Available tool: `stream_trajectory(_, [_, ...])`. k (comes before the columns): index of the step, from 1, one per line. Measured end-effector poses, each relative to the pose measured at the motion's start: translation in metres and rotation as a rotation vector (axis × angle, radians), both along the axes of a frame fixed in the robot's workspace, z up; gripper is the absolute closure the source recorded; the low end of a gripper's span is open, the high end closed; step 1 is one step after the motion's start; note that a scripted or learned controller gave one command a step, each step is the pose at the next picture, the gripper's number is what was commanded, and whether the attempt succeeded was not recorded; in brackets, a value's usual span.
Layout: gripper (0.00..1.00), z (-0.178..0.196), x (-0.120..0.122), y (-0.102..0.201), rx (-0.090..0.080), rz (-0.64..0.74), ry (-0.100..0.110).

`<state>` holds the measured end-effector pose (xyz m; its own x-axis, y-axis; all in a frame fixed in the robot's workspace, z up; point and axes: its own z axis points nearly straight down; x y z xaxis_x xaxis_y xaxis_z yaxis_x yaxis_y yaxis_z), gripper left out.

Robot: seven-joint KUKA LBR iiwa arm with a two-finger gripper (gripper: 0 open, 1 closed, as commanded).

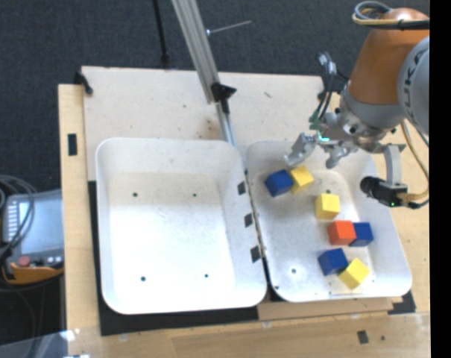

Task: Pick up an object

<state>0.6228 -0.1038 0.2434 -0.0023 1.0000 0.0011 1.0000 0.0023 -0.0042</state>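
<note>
Camera view: end effector [318, 150], fingers spread apart, hangs above a tilted blue cube [279, 183] touching a yellow cube [302, 177].

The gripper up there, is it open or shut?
Open: the gripper hangs over the right bin with fingers spread and nothing between them.

metal pole [197, 47]: slants over bench | grey device [27, 230]: left edge | dark carpet [61, 21]
</note>
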Motion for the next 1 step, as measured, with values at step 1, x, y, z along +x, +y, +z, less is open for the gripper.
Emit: stream_trajectory(1, [0.00,0.0026,0.0008,0.0000,0.000,0.000,-0.005])
